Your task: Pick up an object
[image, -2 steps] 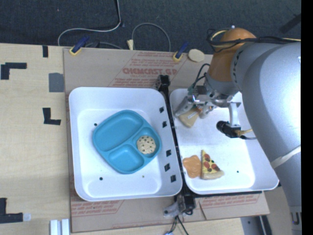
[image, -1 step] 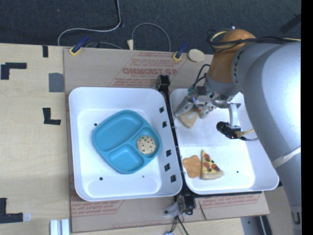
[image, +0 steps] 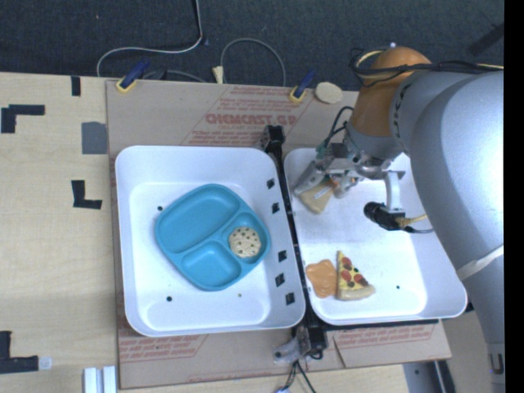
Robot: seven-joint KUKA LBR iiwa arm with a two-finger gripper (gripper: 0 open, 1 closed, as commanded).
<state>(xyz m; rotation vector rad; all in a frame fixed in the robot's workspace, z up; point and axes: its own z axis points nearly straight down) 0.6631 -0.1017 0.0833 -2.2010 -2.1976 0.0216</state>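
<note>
My gripper hangs low over the far left part of the right bin, close to the divider. A small tan, wedge-like piece lies right under its tip, partly covered by it. A toy pizza slice and an orange-tan flat piece lie side by side near that bin's front. In the left bin a blue divided plate carries a round cookie in its small right compartment.
The grey arm with its orange band covers the right bin's back right. Black clips line the divider between the bins. Cables and clamps lie on the cardboard behind the bins.
</note>
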